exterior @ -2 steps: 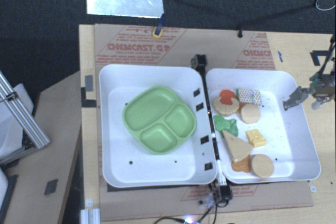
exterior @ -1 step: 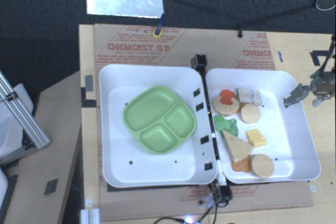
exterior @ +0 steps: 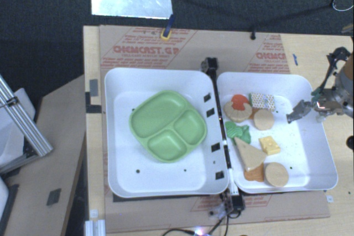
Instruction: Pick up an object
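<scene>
Lying clustered in the right bin (exterior: pixel 310 91), the toy foods are the things to pick from: a cracker with a red topping (exterior: pixel 238 108), a patterned block (exterior: pixel 262 100), a round biscuit (exterior: pixel 263 119), a green leaf piece (exterior: pixel 238 131), a yellow cheese cube (exterior: pixel 270 145), a pale wedge (exterior: pixel 249 154) lying over an orange piece (exterior: pixel 254 174), and a tan disc (exterior: pixel 276 174) nearest the front wall. They crowd the bin's left half, several touching, which probably makes the loose ones at the edge of the group (the cheese cube or the biscuit) the easier targets. The gripper (exterior: pixel 295 113) hangs over the bin's bare right part, near its right wall and apart from every item, tilted inward toward the pile; nothing sits between its fingers, and whether the jaws stand wide or narrow I cannot tell, since they read as one dark shape. The left bin (exterior: pixel 119 119) holds a green divided plate (exterior: pixel 168 125), set at a skew and likely a drop-off spot. No pick is begun yet, by my reading.
</scene>
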